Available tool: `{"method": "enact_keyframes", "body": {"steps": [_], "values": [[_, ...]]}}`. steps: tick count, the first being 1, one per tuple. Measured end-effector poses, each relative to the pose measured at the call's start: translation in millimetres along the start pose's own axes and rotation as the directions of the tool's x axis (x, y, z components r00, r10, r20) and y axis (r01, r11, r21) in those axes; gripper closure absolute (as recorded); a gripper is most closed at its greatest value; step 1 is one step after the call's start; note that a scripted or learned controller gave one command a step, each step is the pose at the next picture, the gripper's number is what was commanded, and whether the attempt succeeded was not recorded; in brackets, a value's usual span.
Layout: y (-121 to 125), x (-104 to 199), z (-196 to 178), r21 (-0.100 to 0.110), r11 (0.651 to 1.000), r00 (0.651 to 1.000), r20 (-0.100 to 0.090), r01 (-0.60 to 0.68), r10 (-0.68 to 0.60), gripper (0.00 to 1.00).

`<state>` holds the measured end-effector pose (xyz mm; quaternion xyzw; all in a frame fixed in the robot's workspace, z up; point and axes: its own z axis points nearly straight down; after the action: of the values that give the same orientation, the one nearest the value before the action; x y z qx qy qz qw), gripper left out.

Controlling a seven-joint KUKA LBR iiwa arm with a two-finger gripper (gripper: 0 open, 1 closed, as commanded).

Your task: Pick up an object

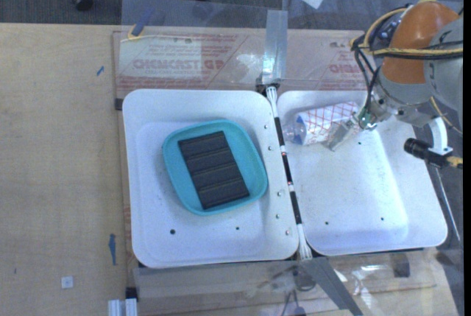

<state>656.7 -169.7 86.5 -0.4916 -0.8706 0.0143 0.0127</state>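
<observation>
Nearest the camera, the table edge and the front rims of both bins are seen; nothing there is in play. Left bin: a teal tray w/ a dark ridged block lying on it, well apart from the arm. Right bin: front half bare; at the back, a plastic bottle w/ a red-checked label is lying on its side, cap end toward the divider.

The claw is placed at the bottle's right end, touching or just beside it — which one can't be told. Whether the claw is wide or narrow can't be told either; the tips are blurred against the label, so no hold is claimed.

Risks, as judged: a round, light bottle lying flat could be rolled toward the back wall or the divider if it's nudged off-centre. If only the tail end is pinched, it could be swung or slipped out on the lift. The slick label won't help. Farther back, the clear sheet behind the bins isn't likely to be touched.
</observation>
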Motion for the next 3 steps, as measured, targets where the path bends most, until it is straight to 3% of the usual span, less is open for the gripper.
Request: {"method": "enact_keyframes", "body": {"steps": [1,2,3], "values": [[0.7,3.5,-1.0,-0.002,1.0,1.0,0.016,0.02,-0.02,0.0],[-3.4,-0.1,-11.7,0.005,1.0,1.0,0.022,0.017,-0.018,1.0],[-28.3,14.1,-4.5,-0.033,0.999,0.999,0.039,0.027,-0.026,1.0]]}}
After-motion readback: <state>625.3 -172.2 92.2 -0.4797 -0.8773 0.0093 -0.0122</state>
